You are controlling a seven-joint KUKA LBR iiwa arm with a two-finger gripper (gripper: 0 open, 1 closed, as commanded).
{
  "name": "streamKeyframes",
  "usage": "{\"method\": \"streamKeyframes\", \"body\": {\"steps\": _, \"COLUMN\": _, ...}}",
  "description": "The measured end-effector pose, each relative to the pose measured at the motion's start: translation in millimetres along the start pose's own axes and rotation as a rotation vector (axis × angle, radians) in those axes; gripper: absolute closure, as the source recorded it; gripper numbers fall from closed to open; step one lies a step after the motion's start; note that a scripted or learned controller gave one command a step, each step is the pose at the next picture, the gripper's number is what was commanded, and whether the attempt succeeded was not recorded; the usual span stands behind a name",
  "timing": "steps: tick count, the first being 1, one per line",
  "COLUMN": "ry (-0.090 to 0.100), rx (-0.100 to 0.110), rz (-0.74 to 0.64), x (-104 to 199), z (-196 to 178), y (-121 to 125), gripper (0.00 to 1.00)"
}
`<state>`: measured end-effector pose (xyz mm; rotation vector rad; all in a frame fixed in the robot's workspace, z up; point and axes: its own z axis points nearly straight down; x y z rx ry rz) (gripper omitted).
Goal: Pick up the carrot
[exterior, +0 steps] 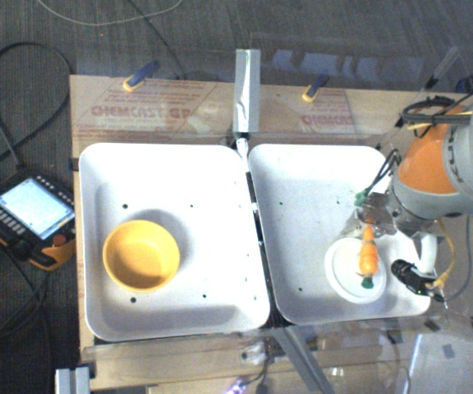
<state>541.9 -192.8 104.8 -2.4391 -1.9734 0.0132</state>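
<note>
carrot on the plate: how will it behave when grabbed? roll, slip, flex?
The carrot looks like a small moulded toy: probably stiff and light. Its tapered, rounded body may roll or slide off the smooth white plate if nudged sideways. The narrow end near the pincer gives less grip than the middle.

Smooth matt white plastic on both bins (171, 158). Glossy yellow plastic bowl (141, 255). Carrot (369, 255) bright orange, slight sheen, plastic-looking. White plate (343, 271) smooth. Bench (154, 109) bare brown board, printed. Floor (335, 15) dark, coarse carpet weave.
</note>
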Motion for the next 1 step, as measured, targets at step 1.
{"method": "streamKeyframes", "body": {"steps": 1, "ry": -0.001, "rx": -0.004, "rz": -0.318, "x": 57.5, "z": -72.3, "y": 48.2, "gripper": 1.0}}
